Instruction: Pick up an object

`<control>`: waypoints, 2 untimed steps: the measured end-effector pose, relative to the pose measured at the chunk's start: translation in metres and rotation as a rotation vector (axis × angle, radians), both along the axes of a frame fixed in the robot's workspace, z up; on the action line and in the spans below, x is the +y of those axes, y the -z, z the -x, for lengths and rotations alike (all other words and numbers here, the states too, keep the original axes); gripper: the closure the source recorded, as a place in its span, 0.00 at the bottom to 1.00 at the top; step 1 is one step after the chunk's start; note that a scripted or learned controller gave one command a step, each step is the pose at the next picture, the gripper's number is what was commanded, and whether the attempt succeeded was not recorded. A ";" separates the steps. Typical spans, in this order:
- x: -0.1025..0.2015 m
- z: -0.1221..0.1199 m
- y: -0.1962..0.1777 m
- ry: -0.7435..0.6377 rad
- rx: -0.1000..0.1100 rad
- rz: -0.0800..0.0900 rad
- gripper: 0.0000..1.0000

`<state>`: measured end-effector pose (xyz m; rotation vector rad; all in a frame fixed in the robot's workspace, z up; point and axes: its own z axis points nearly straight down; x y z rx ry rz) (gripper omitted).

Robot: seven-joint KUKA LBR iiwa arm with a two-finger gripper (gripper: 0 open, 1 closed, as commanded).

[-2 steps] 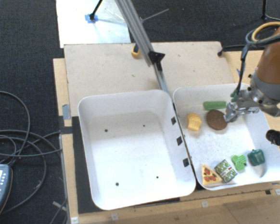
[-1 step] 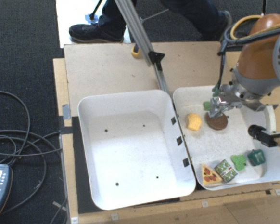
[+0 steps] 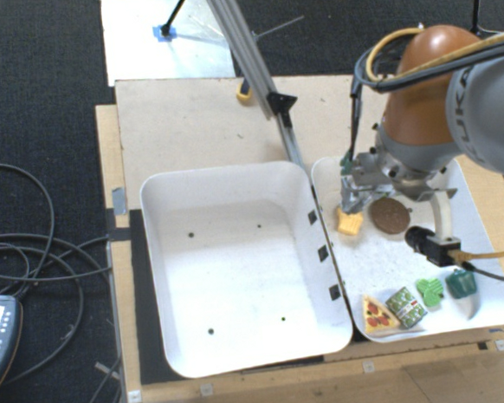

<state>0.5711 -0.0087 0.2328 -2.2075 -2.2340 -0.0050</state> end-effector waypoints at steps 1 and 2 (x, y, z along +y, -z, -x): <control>0.055 -0.012 -0.010 0.000 -0.002 0.000 1.00; 0.106 -0.027 -0.016 0.001 -0.002 0.000 1.00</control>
